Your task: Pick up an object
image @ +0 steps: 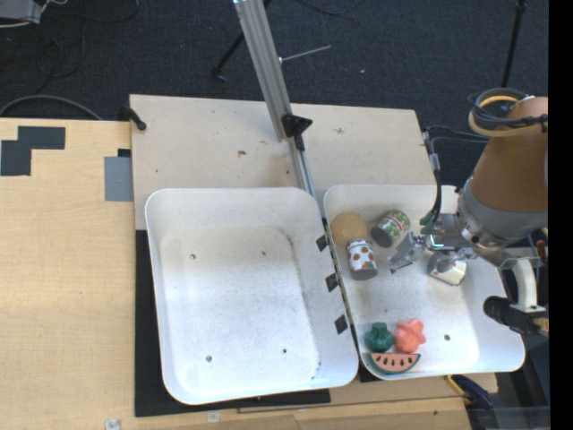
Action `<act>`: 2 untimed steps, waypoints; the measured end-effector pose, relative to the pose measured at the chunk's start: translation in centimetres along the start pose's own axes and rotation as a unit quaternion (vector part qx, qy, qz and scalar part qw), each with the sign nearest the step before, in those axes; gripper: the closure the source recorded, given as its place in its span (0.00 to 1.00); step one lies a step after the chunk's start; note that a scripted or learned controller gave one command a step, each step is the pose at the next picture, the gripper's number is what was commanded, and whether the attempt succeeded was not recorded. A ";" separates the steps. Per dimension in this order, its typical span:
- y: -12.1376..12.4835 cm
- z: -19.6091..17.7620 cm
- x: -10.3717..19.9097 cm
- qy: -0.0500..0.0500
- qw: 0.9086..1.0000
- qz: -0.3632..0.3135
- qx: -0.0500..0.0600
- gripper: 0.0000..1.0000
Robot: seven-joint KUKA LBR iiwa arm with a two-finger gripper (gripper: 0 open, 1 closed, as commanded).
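Insp. notes, single overhead view.

Layout: two white bins on tabletop point(224, 141). Left bin point(179, 213) carries no items that I can see. Right bin point(501, 352) holds all candidate objs.

Objs, right bin: tan rounded item point(347, 227) at upper left, touching or just beside a small red-and-white patterned piece point(362, 258). Green-labelled can point(390, 227) lies on its side, near bin centre-top. Small white block point(449, 272) sits just below the end effector. At the front rim: green piece point(379, 337), red-orange piece point(409, 334) and watermelon slice point(395, 362), clustered and touching.

End effector point(428, 247): low in right bin, between can and white block. Finger state: cannot tell; metal parts overlap and blur. Nothing visibly between them, so no grasp confirmed.

Assessment: step in hand appears to be closing on a target, likely can or white block, both being nearest.

Recs. for doing it well:
- Commit to one obj; centre over it before closing.
- Can will prob. roll; grip across its short axis, not along.
- White block looks the steadier choice.
- Keep clear of bin wall and divider clips point(328, 280).
- Lift straight up; verify obj rises w/ the fingers before calling it a pick.
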State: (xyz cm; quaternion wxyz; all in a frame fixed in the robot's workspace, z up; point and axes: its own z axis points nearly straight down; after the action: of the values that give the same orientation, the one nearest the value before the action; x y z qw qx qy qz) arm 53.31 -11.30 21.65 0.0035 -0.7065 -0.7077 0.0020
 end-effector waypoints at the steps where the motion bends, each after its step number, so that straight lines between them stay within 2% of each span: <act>1: 0.1 -0.2 -0.1 0.000 1.000 0.002 -0.002 0.00; 2: 0.5 6.0 0.5 0.000 1.000 0.001 0.001 0.00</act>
State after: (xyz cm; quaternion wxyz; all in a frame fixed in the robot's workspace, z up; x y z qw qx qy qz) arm 53.75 -10.81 15.69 0.0041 -0.7075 -0.7067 0.0026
